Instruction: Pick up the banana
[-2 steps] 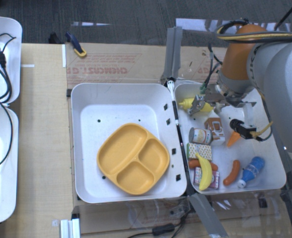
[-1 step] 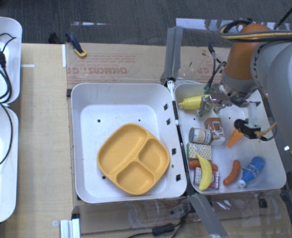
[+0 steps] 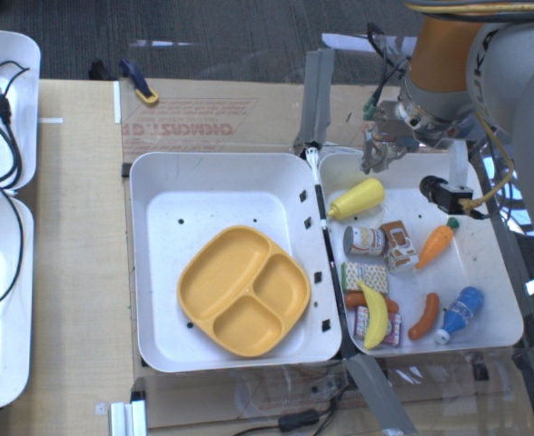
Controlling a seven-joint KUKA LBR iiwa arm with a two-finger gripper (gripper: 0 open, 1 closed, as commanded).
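Observation:
The banana [image 3: 372, 318] is yellow and lies at the front left of the right bin [image 3: 494, 271], on top of a small packet and beside a sausage. My gripper [image 3: 377, 160] hangs over the bin's back left corner, well behind the banana and just above the yellow mustard bottle [image 3: 357, 197]. Nothing shows between its fingers.
The right bin also holds a small can [image 3: 364, 240], a brown snack box [image 3: 397, 244], a carrot [image 3: 434, 245], a red sausage [image 3: 423, 316] and a blue bottle [image 3: 459, 313]. In the left bin [image 3: 158, 243] lies a yellow divided plate [image 3: 243, 290]. The arm crosses the upper right.

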